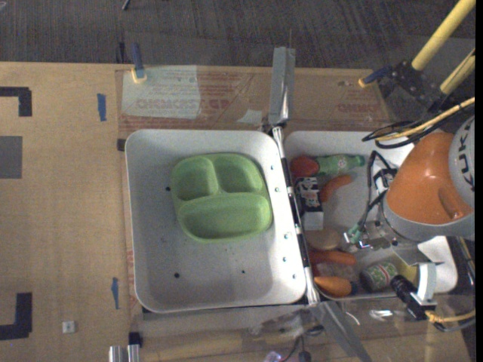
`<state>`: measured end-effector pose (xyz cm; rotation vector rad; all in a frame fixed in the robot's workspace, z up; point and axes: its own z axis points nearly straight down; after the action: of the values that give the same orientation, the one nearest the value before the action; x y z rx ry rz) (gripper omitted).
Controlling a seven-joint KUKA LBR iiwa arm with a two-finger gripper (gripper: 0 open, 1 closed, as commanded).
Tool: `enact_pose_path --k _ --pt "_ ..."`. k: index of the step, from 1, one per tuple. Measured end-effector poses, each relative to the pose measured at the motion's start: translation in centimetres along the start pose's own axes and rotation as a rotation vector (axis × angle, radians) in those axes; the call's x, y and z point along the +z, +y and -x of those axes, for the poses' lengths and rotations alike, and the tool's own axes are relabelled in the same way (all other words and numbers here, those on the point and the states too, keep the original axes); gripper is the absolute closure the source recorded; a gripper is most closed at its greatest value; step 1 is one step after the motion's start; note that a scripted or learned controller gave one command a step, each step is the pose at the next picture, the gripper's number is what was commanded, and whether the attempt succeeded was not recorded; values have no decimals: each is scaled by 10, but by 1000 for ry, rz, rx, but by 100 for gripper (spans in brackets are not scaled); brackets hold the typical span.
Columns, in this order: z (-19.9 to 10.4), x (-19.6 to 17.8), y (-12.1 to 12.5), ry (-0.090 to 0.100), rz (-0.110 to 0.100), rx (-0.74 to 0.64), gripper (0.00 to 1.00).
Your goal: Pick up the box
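Grey metal, the pincer [365, 236] hangs in the right bin [343, 143]; its grip I cannot tell. The box [310, 199] lies left of it, near, apart.

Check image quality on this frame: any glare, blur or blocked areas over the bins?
Camera view: soft overall, small items in the right bin smeared; glare on the taped plastic sheet behind the left bin; the green tray evenly lit; the arm blocks much of the right bin.
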<state>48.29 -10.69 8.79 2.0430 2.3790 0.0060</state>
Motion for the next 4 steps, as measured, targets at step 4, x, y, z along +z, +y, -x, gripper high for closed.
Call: enact_pose_path --k 4 --pt "-101 -303 150 0 -1 -256 100"
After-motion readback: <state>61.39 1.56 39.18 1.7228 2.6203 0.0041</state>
